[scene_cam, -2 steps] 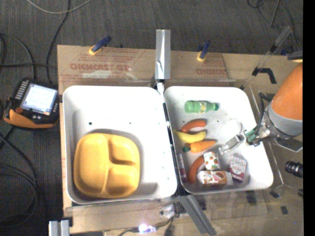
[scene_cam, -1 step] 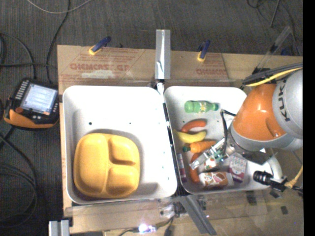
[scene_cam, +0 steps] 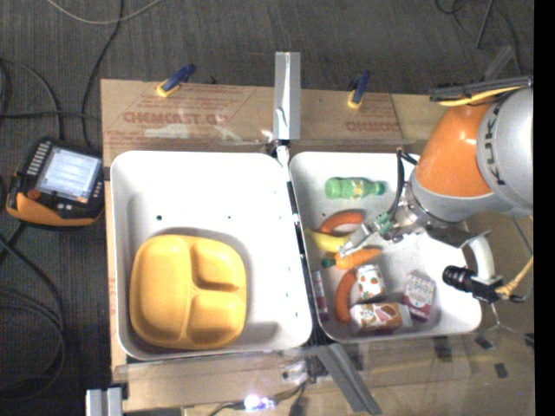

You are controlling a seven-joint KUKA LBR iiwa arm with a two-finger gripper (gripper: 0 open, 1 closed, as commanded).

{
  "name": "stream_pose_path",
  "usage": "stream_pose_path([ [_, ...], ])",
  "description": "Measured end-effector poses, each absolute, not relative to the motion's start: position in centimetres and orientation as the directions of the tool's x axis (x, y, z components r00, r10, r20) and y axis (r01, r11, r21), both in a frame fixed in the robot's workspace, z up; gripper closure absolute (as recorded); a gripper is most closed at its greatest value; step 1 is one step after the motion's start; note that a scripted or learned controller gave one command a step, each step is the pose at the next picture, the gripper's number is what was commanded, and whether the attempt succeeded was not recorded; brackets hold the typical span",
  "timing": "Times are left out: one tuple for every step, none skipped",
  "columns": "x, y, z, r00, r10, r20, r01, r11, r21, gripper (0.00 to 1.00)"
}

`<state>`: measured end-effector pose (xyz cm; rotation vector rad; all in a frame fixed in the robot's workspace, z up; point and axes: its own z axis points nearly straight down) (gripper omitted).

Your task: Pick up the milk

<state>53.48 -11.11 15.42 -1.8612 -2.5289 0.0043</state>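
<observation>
Apparently mid-approach: tool (scene_cam: 381, 229) low over carrot (scene_cam: 358, 256), finger gap impossible to judge; milk (scene_cam: 420, 293) apart, untouched in right bin (scene_cam: 451, 319)

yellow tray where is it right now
In the camera view, the yellow tray lies in the left bin, toward its near left corner, across the divide from the right bin holding the food items.

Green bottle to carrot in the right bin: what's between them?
In the camera view, a red sausage and a banana lie between the green bottle and the carrot.
</observation>
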Motion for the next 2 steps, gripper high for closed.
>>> stream_pose_path([
  [48.4,-13.3,16.6,-0.256,0.967,-0.001,0.967,0.256,-0.004,0.0],
  [48.5,-12.2,22.0,-0.357,0.934,0.0,0.934,0.357,0.0,0.0],
])
